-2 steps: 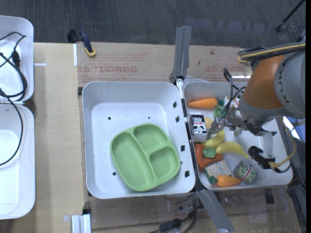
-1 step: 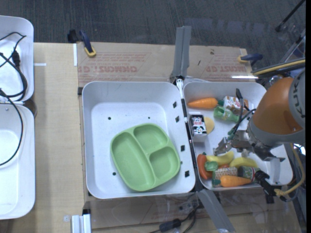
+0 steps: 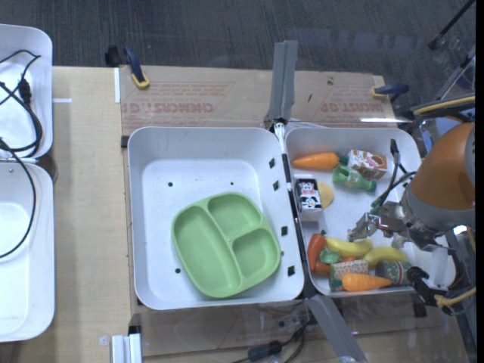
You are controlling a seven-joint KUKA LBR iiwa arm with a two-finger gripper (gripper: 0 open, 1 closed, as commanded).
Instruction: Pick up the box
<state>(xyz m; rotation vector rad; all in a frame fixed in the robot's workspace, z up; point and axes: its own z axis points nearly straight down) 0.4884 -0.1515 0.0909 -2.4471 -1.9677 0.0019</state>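
I see the small black-and-white carton box against the left wall of the right-hand white bin, beside a yellow round piece. My two-finger gripper hovers over the bin's middle, above a yellow toy banana; nothing sits between its tips. A green divided plate lies in the left bin.
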